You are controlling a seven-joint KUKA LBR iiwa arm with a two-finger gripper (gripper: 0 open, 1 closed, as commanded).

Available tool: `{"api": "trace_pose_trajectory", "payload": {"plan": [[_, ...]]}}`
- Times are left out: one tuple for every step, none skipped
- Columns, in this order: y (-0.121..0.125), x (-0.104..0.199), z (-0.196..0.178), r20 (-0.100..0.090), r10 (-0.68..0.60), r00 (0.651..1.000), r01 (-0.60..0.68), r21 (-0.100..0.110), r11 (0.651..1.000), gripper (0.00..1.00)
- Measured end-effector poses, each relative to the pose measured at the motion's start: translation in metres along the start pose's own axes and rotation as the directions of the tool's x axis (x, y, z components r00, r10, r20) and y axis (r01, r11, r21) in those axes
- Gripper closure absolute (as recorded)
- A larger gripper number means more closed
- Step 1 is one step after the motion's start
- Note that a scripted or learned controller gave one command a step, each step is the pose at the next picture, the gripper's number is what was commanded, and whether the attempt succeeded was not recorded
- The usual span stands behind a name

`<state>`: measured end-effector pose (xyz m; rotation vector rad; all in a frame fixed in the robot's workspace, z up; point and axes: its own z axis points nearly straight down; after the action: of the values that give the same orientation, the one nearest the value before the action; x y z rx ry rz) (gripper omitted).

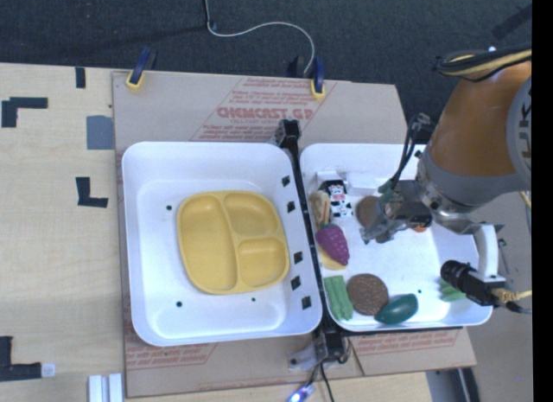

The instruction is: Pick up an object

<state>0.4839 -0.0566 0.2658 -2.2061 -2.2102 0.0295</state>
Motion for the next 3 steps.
{"api": "trace_pose_trajectory", "payload": {"plan": [[0.000,0.000,-0.007,0.000,0.000,1.000,0.000,0.007,1.000,1.00],[0.000,0.029,-0.001,0.000,-0.001,1.000,0.001,-0.020,1.000,1.00],[0.000,0.028,-0.008,0.001,0.000,1.000,0.000,-0.014,1.000,1.00]]}}
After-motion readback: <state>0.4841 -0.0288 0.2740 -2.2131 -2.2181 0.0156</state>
